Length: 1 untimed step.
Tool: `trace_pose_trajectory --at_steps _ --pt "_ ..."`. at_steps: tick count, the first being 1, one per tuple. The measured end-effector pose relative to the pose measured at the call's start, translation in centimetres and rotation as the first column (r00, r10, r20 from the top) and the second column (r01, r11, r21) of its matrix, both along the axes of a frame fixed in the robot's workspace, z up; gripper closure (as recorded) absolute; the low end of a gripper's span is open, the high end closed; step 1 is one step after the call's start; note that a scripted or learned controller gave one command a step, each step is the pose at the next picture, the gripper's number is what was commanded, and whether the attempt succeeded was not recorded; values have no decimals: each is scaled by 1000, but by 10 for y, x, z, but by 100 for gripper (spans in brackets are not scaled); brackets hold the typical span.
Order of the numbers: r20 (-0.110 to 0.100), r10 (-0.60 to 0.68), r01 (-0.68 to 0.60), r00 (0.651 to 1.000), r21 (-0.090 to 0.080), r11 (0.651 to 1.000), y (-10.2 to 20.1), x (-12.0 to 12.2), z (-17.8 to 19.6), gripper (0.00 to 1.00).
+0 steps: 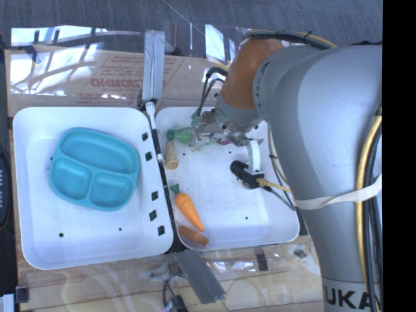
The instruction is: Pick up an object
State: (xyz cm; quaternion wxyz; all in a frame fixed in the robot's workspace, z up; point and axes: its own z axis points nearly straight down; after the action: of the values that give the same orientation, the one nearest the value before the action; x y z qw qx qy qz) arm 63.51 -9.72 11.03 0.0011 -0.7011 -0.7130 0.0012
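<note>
My gripper [198, 134] reaches down into the far part of the right bin [221, 229], just right of a small green object [177, 135] lying near the bin's left wall. A tan corn-like piece [171, 155] lies just below the green one. An orange carrot [189, 210] rests lower down, and a brown sausage-like piece [194, 235] sits in the bin's near left corner. The wrist hides what lies under the fingers.
The left bin [39, 239] holds a blue divided plate [95, 168]. A black cable plug [246, 174] hangs over the right bin's right side. The arm's grey body [325, 142] covers that bin's right edge. Cardboard [110, 77] lies behind both bins.
</note>
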Motion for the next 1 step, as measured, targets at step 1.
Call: trace_pose_trajectory --at_steps 1 --pt "-1 1 -1 1000 0 1000 0 0 0 0"
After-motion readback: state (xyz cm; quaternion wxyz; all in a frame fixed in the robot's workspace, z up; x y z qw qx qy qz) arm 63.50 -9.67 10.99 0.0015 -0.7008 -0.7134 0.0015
